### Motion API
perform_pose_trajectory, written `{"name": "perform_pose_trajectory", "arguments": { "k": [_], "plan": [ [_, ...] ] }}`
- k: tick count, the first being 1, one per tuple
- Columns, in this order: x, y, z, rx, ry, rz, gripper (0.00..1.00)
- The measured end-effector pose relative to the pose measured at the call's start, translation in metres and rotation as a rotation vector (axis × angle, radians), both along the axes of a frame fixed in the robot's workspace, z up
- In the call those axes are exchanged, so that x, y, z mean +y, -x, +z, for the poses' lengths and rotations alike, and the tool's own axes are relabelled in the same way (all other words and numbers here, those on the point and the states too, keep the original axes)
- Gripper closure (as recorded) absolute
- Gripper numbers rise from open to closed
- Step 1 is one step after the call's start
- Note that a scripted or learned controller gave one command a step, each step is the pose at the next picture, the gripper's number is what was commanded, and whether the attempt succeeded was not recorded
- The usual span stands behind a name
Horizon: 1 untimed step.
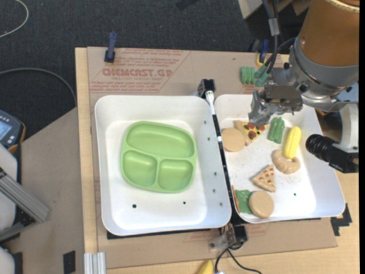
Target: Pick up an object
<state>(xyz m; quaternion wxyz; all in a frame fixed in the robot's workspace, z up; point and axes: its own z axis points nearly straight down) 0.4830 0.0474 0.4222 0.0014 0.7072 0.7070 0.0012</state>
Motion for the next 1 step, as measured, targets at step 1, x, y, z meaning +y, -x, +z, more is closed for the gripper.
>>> {"name": "perform_pose_trajectory", "arguments": {
  "k": [1],
  "plan": [
    [0.0002, -0.0007, 0.0105, -0.003, 0.0, 0.0, 1.0]
  ]
}}
